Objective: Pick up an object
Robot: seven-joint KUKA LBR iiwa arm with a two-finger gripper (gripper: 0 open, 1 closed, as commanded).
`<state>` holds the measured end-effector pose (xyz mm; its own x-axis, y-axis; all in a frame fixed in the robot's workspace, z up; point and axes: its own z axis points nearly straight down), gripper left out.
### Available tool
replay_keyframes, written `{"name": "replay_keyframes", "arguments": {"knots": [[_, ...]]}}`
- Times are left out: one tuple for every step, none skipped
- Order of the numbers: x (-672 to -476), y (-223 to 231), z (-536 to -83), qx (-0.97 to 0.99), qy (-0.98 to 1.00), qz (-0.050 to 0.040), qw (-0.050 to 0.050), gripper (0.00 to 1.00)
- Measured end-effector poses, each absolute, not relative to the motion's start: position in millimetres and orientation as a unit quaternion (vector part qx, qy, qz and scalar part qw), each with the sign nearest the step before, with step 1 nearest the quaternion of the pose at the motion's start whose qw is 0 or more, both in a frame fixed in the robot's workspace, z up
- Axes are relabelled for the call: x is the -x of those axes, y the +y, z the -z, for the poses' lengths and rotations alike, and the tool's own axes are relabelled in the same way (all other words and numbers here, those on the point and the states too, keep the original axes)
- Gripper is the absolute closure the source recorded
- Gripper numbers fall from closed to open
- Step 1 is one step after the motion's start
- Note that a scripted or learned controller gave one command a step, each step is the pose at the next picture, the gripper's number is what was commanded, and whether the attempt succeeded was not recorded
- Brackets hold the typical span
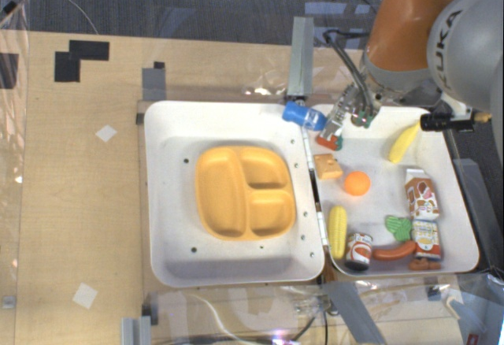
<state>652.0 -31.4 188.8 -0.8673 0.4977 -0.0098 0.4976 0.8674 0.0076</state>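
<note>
**Gripper low at the right bin's far-left corner**

The right bin [465, 257] holds a banana [402, 142], an orange ball [357, 183], a tan block [328, 168], a corn cob [337, 231], a small can [358, 250], a sausage [391, 252], a green piece [398, 226] and a carton [423, 213]. A yellow divided tray [244, 191] lies in the left bin [169, 257]. A blue object [303, 116] rests on the rim between the bins, just left of the gripper [335, 131] (finger spacing can't be made out). The arm [433, 28] reaches in from the far right, wrist tilted down-left.
</note>
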Motion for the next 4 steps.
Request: {"name": "replay_keyframes", "arguments": {"knots": [[-603.2,-51,-183,-0.439,0.899,0.0001,0.0,1.0],[-603.4,-50,-183,-0.439,0.899,0.0,0.0,0.0],[-600.5,-96,-104,-0.34,0.94,0.0003,-0.001,0.0],[-602.9,-94,-116,-0.339,0.941,-0.0011,0.002,1.0]]}}
